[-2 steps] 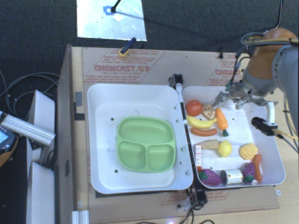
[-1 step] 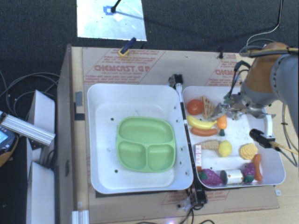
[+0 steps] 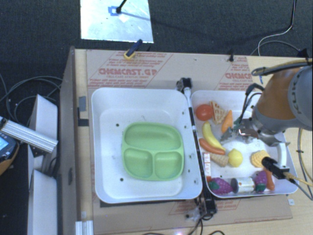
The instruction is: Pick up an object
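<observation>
The right white bin (image 3: pixel 292 166) holds several toy foods: a red tomato (image 3: pixel 204 112), a waffle-like wedge (image 3: pixel 217 113), an orange carrot (image 3: pixel 227 121), a yellow banana (image 3: pixel 211 135), a lemon (image 3: pixel 235 157), a corn piece (image 3: pixel 258 157), purple grapes (image 3: pixel 221 185) and a small bottle (image 3: pixel 244 184). My gripper (image 3: pixel 235 132) is low inside this bin, just right of the carrot and the banana and above the lemon. I see nothing held in it. The arm hides the bin's right middle part.
The left white bin (image 3: pixel 105 131) holds a green divided plate (image 3: pixel 153 151). A black ridge (image 3: pixel 191 126) separates the two bins. An orange sausage-like piece (image 3: pixel 211 146) and a cone (image 3: pixel 219 159) lie below the banana. A red-and-green piece (image 3: pixel 264 179) lies at the bin's front right.
</observation>
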You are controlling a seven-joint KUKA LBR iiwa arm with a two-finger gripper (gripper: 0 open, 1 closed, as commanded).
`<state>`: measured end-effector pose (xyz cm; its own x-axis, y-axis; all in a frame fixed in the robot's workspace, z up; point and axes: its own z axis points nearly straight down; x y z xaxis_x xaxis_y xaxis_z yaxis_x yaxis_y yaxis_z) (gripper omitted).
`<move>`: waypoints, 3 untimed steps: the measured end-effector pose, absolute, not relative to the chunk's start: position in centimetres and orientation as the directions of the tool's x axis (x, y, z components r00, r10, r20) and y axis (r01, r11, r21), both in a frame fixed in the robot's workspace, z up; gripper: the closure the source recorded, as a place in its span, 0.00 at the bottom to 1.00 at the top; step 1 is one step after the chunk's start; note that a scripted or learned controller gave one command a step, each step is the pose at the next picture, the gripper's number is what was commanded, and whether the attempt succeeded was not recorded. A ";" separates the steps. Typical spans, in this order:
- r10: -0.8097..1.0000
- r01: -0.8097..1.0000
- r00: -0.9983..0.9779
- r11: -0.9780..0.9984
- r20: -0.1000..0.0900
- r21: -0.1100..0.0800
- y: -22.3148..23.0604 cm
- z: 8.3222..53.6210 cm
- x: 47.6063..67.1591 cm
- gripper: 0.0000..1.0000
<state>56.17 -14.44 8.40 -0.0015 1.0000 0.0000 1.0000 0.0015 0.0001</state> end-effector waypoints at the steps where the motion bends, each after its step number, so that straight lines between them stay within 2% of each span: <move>1: 1.000 1.000 -0.004 0.004 0.000 0.003 -13.0 8.5 62.1 0.00; 2: 1.000 1.000 0.000 0.000 -0.001 -0.007 -9.9 8.3 64.8 0.00; 3: 1.000 1.000 0.000 0.000 0.002 -0.018 -9.9 9.2 64.6 1.00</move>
